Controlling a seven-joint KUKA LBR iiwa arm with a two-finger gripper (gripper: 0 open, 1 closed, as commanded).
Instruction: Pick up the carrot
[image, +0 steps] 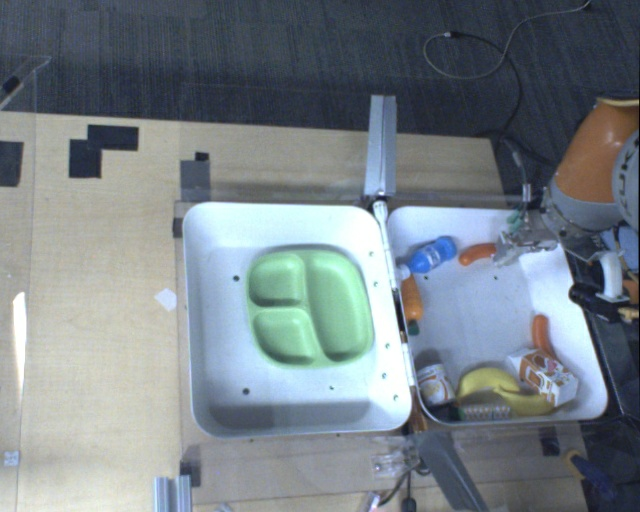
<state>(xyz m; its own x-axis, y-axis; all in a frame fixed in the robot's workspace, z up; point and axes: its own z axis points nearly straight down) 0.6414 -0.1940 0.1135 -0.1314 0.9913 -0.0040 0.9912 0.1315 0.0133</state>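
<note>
A small orange carrot (476, 254) lies near the back of the right bin (596, 392), just right of a blue bottle (432, 254). My gripper (512, 243) hangs low at the carrot's right end, against the bin's back right corner. The carrot's right tip meets the gripper, and whether it is held is not clear. A second orange, carrot-like piece (410, 298) with a dark end lies along the bin's left wall.
The left bin (210, 300) holds a green divided plate (308, 306). At the front of the right bin are a banana (497, 385), a small carton (546, 375), a can (432, 382) and a dark brush (484, 410). An orange-red sausage (541, 330) lies at the right.
</note>
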